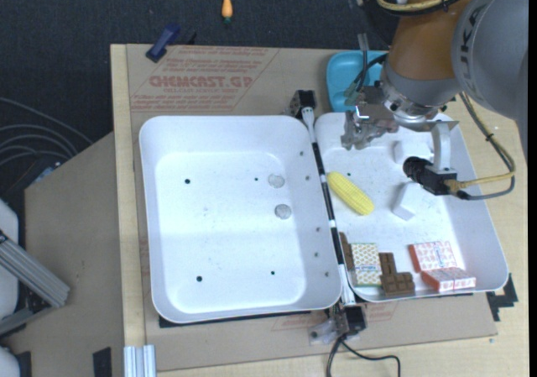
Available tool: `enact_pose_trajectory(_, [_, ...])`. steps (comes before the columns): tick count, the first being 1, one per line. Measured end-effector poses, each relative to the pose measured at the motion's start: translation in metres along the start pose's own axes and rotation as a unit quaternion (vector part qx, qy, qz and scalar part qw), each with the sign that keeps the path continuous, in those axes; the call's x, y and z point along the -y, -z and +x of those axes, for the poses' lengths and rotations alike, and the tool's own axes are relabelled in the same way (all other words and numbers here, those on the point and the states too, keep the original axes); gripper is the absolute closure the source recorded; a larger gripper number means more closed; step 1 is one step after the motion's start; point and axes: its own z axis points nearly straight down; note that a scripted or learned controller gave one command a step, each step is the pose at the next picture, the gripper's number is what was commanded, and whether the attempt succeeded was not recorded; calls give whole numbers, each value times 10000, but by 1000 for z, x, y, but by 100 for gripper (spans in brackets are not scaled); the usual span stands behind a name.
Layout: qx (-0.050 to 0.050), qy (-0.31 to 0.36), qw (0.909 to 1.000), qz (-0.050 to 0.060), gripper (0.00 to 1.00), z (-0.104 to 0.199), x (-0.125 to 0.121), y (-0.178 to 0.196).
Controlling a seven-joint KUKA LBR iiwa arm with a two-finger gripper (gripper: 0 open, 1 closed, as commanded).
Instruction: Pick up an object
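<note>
Claw (362,133) over right bin (491,237) on cardboard-topped bench (210,73).

Arm (470,23) cut off at right edge; blue object (344,81) partly hidden behind end effector (362,128).

Two white bins (226,136), one corn cob (350,193), three boxes (364,264).

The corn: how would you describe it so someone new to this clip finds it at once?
Start at the right bin, the one under the arm. Along its left wall, beside the divider between the bins, lies the corn, a small yellow cob set at a slant. It is the one yellow, rounded thing there; the boxes near the front edge are flat and printed.
</note>
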Motion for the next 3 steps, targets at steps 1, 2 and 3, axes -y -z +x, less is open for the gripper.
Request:
enact_pose_trajectory(1, [-2,3,10000,-2,0,0,0,0])
enact_pose_trajectory(2, [8,2,10000,-22,0,-88,-40,82])
enact_pose_trajectory(3, [-6,7,10000,-1,0,-51,-49,3])
